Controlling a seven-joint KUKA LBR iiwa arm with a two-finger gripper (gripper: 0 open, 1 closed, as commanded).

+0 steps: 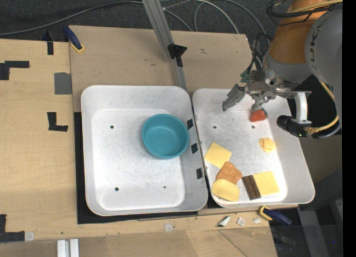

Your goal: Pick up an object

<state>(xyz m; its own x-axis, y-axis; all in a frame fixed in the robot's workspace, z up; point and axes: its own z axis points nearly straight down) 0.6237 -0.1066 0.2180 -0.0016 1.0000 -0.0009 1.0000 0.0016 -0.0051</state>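
Red is what we look for first: a small red object (pixel 257 115) lies on the floor of the right-hand bin (pixel 297 194), just under the gripper (pixel 245 102), whose two fingers are spread apart with nothing between them. Our judgement is that no pick has happened. Farther from the red object, the yellow pieces (pixel 217 154) lie untouched. Descent, closing and lifting remain.

We see a bowl (pixel 164 135) in the left bin (pixel 100 111); food pieces (pixel 239 179) crowd the right bin (pixel 295 178) near edge.
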